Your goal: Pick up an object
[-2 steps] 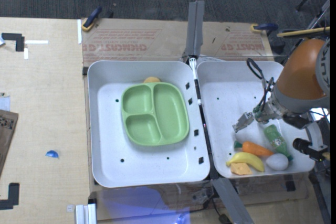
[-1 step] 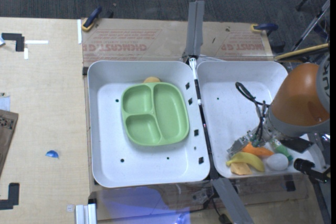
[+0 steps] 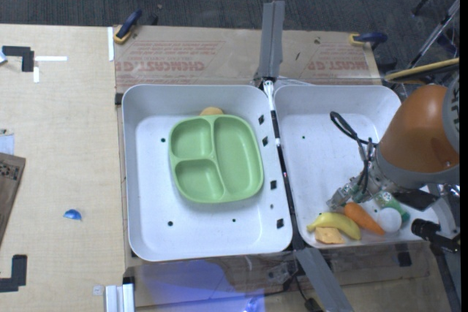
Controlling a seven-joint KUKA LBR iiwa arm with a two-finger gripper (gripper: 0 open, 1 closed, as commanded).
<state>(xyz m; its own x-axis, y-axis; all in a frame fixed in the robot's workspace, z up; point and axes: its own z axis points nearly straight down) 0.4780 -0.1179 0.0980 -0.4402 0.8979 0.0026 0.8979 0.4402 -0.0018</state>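
In the right bin (image 3: 322, 120), near its front right corner, lie a yellow banana (image 3: 338, 222), an orange carrot (image 3: 363, 218), a white round object (image 3: 389, 220) and a small orange-yellow piece (image 3: 329, 235). My gripper (image 3: 356, 192) is low over this cluster, just above and left of the carrot. The arm's orange band (image 3: 420, 131) hides the bin's right side. Nothing can be seen held.
The left bin (image 3: 146, 157) holds a green divided plate (image 3: 216, 158), and a small yellow object (image 3: 212, 112) peeks out behind it. A black cable (image 3: 345, 126) loops over the right bin's floor. A grey divider (image 3: 272, 40) stands between the bins at the back.
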